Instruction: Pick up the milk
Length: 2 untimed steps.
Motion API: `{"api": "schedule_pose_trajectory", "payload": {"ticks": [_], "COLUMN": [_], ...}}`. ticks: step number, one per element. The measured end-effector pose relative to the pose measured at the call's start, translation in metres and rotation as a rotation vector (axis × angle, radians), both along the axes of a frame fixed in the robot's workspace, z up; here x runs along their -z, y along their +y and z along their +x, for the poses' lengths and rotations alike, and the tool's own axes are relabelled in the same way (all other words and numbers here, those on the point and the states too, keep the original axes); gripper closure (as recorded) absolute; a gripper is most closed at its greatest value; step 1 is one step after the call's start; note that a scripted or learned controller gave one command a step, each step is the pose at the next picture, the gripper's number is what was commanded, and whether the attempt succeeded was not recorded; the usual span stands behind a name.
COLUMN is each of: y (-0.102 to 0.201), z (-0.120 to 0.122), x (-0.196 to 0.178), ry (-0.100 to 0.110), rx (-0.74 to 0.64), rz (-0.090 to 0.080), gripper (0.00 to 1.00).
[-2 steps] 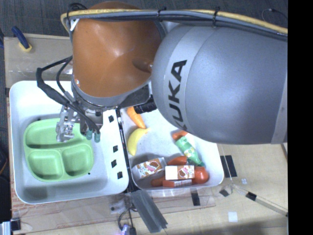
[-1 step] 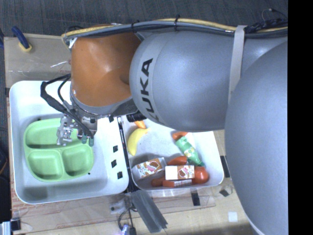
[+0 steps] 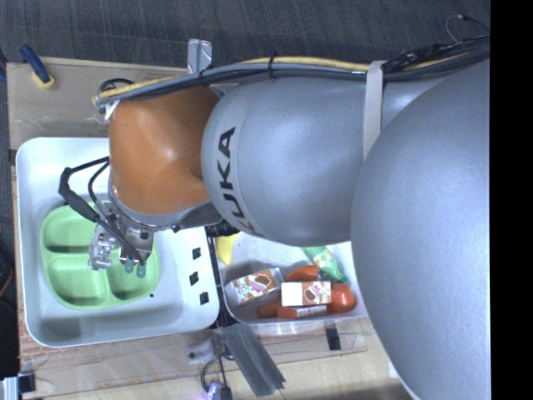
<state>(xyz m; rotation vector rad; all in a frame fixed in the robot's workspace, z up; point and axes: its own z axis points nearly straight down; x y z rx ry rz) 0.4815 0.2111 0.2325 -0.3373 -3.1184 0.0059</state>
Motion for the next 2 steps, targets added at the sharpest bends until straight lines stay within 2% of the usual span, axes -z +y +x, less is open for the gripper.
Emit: {"api": "schedule_pose_trajectory", "payload": {"ticks": [1,2], "y": [0.008,-0.007], "z": [-0.004,0.013], "x": [-0.096,-0.020], "ry": [-0.004,0.001], "rx": [-0.190,-0.165], "rz": [0.003,0.001], "gripper": [1.00,1.00]}}
